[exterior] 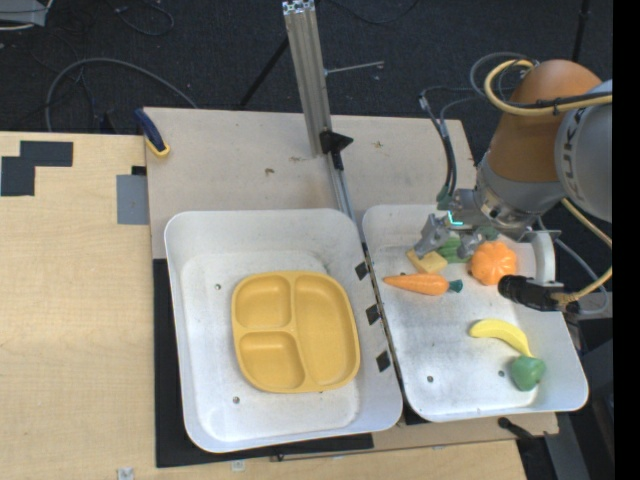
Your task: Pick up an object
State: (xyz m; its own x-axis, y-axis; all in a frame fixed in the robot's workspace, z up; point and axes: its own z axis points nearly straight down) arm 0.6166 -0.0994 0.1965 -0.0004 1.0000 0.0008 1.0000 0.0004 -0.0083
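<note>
**Gripper down among the crowded items at the right bin's far edge**

Two shallow white bins sat side by side on the bench. The left bin (190,268) held a yellow divided plate (296,330) near its middle, with bare floor all round it, widest along the far and left rims. The right bin (440,388) had its load pushed toward the far and right sides: a carrot (418,284) lay across the floor near the far end, a small yellow wedge (428,262) just behind it, and an orange (493,263) to the right of both. A banana (502,335) lay nearer the front right, with a green round piece (526,372) just beside its lower tip, close to the right rim. The near-left part of that bin's floor was open.

The arm (540,138) reached in from the right, its orange band above the wrist, bent steeply downward. The gripper (445,236) was low over the far end of the right bin, just above the yellow wedge and beside the orange. Whether its fingers were spread or closed could not be told, and nothing was visibly held between them.
</note>
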